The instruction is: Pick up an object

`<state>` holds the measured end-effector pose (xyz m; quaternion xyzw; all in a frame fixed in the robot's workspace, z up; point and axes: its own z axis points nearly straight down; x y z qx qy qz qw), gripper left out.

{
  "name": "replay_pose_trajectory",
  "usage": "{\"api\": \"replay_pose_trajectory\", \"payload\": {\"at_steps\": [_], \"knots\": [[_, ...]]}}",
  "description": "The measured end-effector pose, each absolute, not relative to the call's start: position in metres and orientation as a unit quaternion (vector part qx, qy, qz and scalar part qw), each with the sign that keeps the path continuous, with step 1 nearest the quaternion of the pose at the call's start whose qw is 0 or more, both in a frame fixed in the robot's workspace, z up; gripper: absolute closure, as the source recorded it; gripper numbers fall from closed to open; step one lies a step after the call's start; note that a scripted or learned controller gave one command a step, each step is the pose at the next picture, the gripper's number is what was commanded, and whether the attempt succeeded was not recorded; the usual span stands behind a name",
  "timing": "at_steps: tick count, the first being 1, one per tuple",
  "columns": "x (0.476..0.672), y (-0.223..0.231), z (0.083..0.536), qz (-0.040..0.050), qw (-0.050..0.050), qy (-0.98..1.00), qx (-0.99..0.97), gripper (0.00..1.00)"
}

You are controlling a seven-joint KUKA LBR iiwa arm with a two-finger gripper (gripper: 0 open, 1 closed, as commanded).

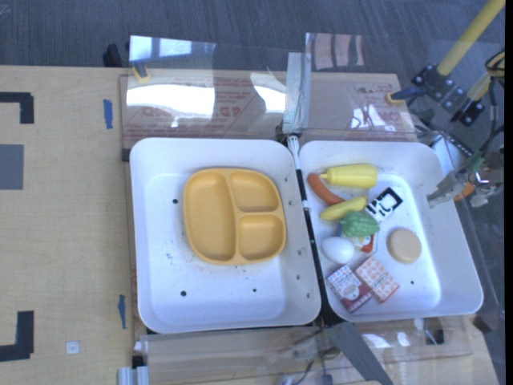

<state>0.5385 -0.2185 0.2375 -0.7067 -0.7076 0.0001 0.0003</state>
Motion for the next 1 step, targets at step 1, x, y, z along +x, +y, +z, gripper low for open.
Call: {"api": "replay_pose_trajectory", "payload": {"at_steps": [1], "knots": [[0.5209,-0.2033,0.1003,0.0007,0.009,-0.646,-0.764,0.0]]}}
